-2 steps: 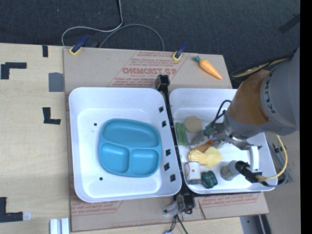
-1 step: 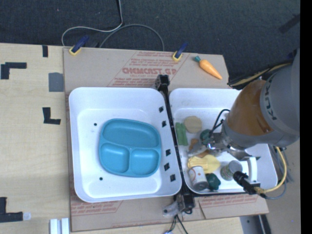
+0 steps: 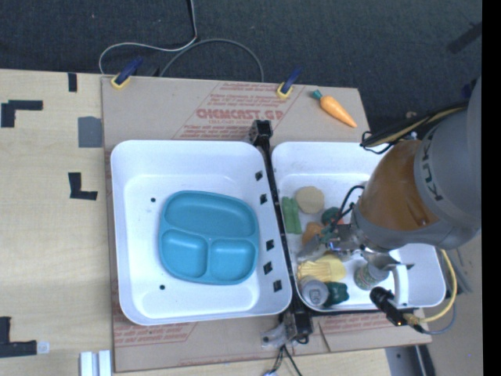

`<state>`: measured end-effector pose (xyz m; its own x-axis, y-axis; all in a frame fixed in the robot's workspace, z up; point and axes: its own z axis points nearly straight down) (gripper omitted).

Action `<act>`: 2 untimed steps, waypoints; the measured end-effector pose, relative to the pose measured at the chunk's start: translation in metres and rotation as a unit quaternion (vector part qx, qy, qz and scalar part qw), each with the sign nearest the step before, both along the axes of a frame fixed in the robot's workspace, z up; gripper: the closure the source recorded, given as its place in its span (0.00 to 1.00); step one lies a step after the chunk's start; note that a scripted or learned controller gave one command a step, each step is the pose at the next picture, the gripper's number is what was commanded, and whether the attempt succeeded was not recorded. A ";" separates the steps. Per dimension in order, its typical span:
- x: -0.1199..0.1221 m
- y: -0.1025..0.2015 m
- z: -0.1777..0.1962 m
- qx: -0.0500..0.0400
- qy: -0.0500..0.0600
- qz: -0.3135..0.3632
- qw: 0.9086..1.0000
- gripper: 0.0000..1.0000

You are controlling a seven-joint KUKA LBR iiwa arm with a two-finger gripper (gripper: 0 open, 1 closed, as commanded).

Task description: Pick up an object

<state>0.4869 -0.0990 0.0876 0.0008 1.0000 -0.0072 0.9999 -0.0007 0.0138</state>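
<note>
At the near edge of the surface (image 3: 47, 233), the right bin (image 3: 423, 284) holds a cluster of small objects in its left half. At 6 o'clock in that bin lie a metal can (image 3: 315, 294) and, touching it on the right, a dark teal object (image 3: 337, 292). Just beyond them rests a yellow object (image 3: 321, 269). The arm (image 3: 419, 190) enters from 3 o'clock and covers the right half of this bin. The claw (image 3: 335, 237) sits over the cluster, directly above the yellow object and beside an orange object (image 3: 313, 230). Whether the claw is apart or together cannot be determined, as the wrist hides it. No object can be seen between its parts. Farther in, a green object (image 3: 290, 215) lies along the left wall of the bin, and a tan round object (image 3: 310, 200) sits at 12 o'clock of the cluster.

The left bin (image 3: 129, 210) carries a blue divided plate (image 3: 208, 236) at its centre, with three compartments.

Both bins stand on a cardboard sheet (image 3: 227, 112). On its far right corner, at 1 o'clock from the right bin, lies a toy carrot (image 3: 336, 109), well apart from the bins. Two clips (image 3: 124, 77) hold the far edge of the sheet.
</note>
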 end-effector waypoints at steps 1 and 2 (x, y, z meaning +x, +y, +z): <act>0.077 -0.007 -0.001 0.003 0.004 0.001 1.000 0.00; 0.028 0.002 0.000 0.002 0.002 0.001 1.000 0.00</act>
